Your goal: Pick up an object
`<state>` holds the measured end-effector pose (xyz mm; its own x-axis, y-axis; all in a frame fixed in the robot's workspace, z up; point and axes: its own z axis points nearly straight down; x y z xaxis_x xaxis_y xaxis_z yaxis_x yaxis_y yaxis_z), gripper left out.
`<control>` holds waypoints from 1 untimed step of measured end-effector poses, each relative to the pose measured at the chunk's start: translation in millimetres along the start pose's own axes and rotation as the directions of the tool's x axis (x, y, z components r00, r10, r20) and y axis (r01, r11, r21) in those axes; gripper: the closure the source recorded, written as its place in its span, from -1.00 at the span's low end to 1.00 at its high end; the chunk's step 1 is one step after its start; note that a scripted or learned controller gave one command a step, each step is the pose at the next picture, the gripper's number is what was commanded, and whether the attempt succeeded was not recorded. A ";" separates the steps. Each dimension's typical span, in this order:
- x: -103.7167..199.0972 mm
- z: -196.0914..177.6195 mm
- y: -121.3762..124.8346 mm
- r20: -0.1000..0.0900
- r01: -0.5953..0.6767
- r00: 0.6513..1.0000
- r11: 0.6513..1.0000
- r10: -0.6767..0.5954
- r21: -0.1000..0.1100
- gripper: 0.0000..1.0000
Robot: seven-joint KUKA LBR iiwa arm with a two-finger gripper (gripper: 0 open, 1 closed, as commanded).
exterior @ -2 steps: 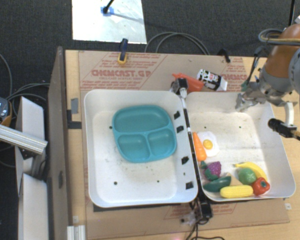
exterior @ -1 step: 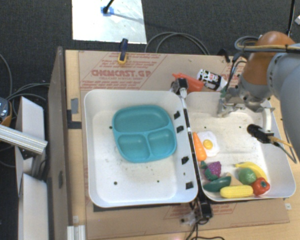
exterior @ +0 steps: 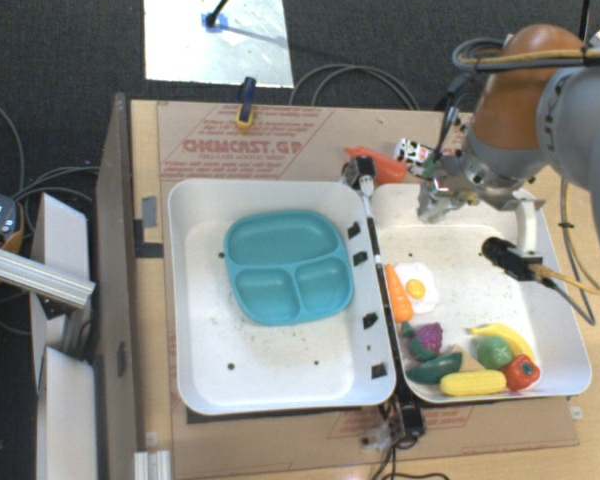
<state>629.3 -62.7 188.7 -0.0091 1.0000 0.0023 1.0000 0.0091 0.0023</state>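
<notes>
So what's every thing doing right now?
Gripper: over right bin's far end, away from toys.
Plate: flat, right way up, in left bin.
Egg: flat, yolk up.
Carrot: lying beside egg.
Corn: lying on its side.

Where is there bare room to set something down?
Left bin: the strip between the tray and the front wall. Right bin: the patch between the egg and the right wall. Crowded along the right bin's front: corn, banana, tomato.
</notes>
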 end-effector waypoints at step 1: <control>77.6 -35.8 -21.2 -0.001 0.003 1.000 1.000 -0.003 -0.001 1.00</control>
<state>607.4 14.6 224.6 -0.0121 0.9999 0.0031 0.9999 0.0120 0.0034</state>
